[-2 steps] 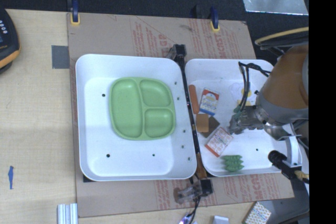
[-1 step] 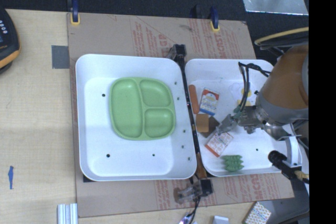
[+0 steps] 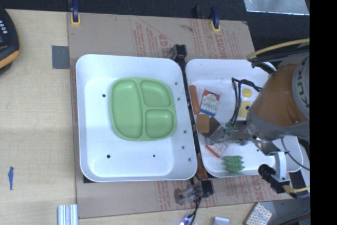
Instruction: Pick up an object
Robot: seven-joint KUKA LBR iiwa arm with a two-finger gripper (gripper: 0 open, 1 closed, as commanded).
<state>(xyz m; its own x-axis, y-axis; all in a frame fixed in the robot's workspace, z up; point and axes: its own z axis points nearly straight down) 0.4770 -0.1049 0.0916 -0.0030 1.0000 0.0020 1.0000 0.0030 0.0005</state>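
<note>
Your tool point(image 3: 220, 135) sits low in the right bin point(image 3: 210, 67), lower right of frame, beside a brown block point(image 3: 203, 124); grip state unreadable.

Smooth glossy white plastic bins point(image 3: 89, 113), the one left of the gripper point(image 3: 218, 134) holding a matt green plastic divided plate point(image 3: 142, 108), sit on printed brown cardboard point(image 3: 131, 34) over pale wood-look bench point(image 3: 31, 113).

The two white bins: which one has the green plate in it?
The left bin, farther from the arm, holds the green divided plate. The right bin holds small items instead, and the hand is over it.
</note>
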